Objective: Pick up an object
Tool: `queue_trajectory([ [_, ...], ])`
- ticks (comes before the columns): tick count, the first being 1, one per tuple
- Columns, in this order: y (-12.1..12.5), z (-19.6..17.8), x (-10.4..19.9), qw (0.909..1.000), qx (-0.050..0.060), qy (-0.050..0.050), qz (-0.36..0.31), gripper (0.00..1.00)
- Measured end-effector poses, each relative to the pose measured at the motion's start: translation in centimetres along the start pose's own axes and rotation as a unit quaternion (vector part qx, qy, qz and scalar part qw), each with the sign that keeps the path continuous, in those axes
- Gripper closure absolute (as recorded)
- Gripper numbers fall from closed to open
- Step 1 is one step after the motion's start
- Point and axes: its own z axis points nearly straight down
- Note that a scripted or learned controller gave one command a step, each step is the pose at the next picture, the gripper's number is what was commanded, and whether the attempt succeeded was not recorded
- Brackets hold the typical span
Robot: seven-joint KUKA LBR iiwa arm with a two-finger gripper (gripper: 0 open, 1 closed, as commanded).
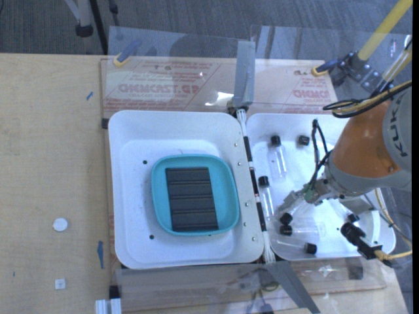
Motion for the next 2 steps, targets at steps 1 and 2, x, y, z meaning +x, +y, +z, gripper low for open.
queue_trajectory([
  [1, 8.3, -2.6, -1.2, 1.0, 0.002, 0.0, -0.009, 0.0],
  [2, 13.6, -9.7, 5.2, 0.9993, 0.002, 0.0, -0.038, 0.0],
])
